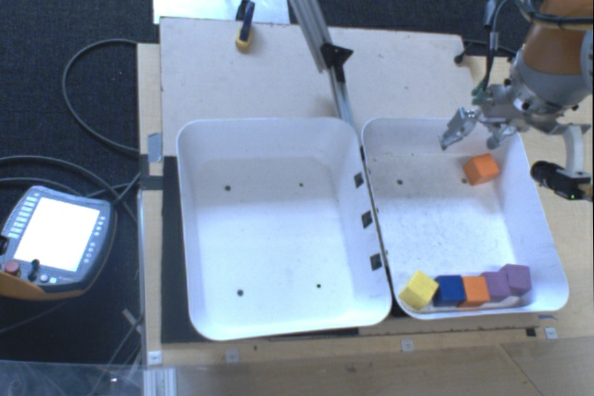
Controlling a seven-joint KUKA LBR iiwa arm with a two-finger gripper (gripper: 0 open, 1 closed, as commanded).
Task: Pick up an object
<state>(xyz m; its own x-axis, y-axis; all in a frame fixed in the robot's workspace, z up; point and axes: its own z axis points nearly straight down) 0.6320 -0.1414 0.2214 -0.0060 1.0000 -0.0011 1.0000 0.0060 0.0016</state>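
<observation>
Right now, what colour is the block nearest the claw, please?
Orange block, clearest in the camera view.

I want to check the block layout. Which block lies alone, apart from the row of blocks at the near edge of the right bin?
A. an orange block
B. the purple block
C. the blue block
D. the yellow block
A: an orange block lies alone beneath the gripper, far from the row.
</observation>
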